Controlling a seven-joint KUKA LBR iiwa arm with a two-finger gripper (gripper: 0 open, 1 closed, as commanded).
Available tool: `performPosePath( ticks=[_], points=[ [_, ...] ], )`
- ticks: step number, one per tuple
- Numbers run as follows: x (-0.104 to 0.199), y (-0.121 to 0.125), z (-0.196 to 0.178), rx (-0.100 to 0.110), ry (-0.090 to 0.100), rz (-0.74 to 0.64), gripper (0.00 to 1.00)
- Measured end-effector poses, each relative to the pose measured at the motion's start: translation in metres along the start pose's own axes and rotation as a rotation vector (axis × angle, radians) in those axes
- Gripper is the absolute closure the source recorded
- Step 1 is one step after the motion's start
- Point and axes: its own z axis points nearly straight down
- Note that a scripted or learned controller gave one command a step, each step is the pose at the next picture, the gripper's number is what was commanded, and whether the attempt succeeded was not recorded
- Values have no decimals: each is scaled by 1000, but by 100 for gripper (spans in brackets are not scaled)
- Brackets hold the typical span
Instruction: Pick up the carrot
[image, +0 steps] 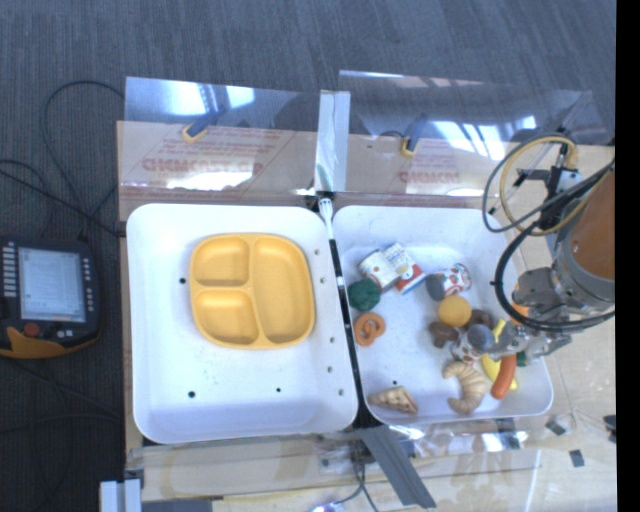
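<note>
The carrot (504, 378) is a short orange-red piece with a green tip, lying near the right bin's front right corner beside a yellow piece (491, 366). My gripper (518, 345) hangs at the end of the grey arm with its orange band, just above and behind the carrot's green end. The wrist and cables hide how the gripper stands at the carrot, and whether it touches it cannot be made out.
The right bin (420, 235) also holds a croissant (464, 381), a pizza slice (393, 401), an orange ring (369, 328), a green ball (364, 295), a white carton (388, 267), a can (457, 277) and a yellow ball (455, 310). A yellow divided plate (250, 290) lies in the left bin (160, 400).
</note>
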Motion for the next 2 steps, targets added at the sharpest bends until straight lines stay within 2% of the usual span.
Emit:
performPosePath(
  ticks=[1, 2],
  points=[
    [-50, 14, 4, 4, 2, 82, 100],
    [-101, 23, 17, 3, 3, -41, 100]
  ],
)
